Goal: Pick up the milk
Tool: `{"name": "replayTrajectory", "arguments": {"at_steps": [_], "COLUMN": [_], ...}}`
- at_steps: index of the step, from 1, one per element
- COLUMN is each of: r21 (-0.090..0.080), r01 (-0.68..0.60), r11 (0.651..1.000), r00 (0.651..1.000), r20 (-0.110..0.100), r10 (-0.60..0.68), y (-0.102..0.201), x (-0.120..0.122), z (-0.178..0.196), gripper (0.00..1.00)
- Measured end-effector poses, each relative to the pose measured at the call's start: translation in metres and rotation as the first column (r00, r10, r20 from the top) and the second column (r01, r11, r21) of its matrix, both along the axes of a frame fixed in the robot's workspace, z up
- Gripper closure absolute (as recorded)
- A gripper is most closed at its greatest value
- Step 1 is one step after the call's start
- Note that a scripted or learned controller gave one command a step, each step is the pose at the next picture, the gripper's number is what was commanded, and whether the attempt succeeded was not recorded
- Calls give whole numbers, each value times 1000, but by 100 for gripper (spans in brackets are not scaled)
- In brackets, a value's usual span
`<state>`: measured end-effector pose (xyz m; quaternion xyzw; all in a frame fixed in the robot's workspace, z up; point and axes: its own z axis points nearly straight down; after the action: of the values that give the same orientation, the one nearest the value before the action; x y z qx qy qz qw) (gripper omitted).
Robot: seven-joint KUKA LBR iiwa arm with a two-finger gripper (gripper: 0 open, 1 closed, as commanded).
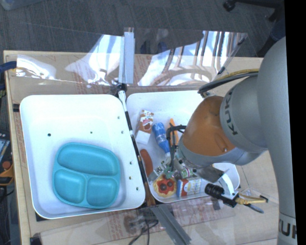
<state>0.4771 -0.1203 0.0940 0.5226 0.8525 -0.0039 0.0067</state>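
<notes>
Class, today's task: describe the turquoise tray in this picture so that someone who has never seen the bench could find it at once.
Start at the two white bins side by side and take the left bin, away from the grey and orange arm. The turquoise tray lies flat in that bin's near half. It is a rounded plate split into three compartments, far larger than the small mixed items crowded in the right bin.

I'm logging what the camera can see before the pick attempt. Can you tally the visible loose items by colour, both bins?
Turquoise: 1, the divided tray in the left bin
Blue: 1, the bottle
Red or brown: 2, the sausage and the small carton
Red and yellow: 1, the pizza slice
Total: 5; more may be hidden under the arm.
</notes>
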Motion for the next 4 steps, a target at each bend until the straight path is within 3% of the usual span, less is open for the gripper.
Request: {"name": "replayTrajectory", "arguments": {"at_steps": [1, 2, 3, 4], "r21": [8, 2, 6, 5], "r01": [-7, -4, -9, -9], "r11": [1000, 1000, 1000, 1000], "r00": [1000, 1000, 1000, 1000], "r20": [-8, -4, -10, -10], "r10": [7, 4, 9, 9], "y": [4, 1, 2, 2], "x": [-1, 0, 0, 0], "z": [9, 9, 18, 18], "gripper": [100, 0, 100, 0]}}
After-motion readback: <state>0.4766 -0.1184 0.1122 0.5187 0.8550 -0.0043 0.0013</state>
